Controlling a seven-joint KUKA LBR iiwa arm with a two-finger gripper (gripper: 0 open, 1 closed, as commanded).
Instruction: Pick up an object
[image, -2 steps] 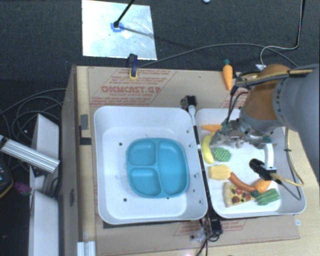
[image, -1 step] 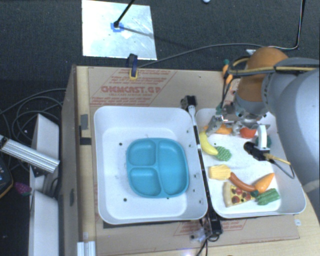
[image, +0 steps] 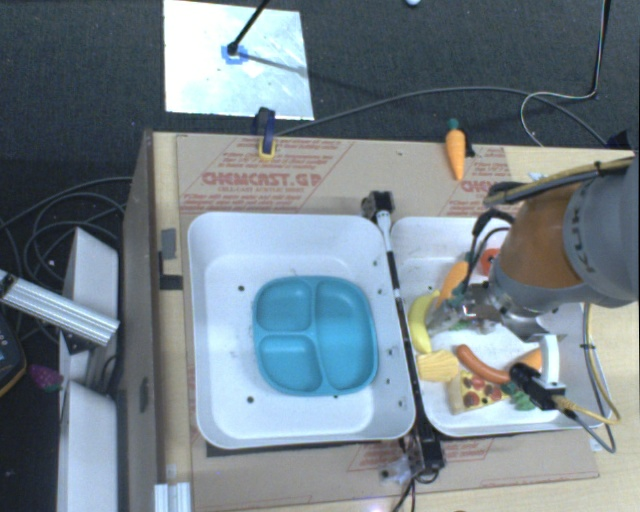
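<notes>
Camera view, from above the bench: a grey KUKA arm (image: 590, 240) with an orange band (image: 540, 240) above the wrist reaches in from the right and hangs low over the right white bin (image: 425, 235). Its gripper (image: 455, 310) sits near the bin's left side, close above a yellow banana (image: 421, 320), with an orange toy carrot (image: 455, 275) just beside it; whether anything lies between the fingers cannot be told, nor whether they are apart or together. Toy foods crowd the bin's near half: a piece of corn (image: 438, 367), a red-brown sausage (image: 483, 364), a pizza slice (image: 475, 393) and a dark green item (image: 527, 392) at the near right.

To the left, touching along a shared edge, the left white bin (image: 220, 240) holds a blue divided plate (image: 315, 335), lying flat near its middle. Both bins rest on a cardboard sheet (image: 290, 165) printed in red. A second toy carrot (image: 456, 150) lies on the cardboard behind the right bin, well apart from the arm.
</notes>
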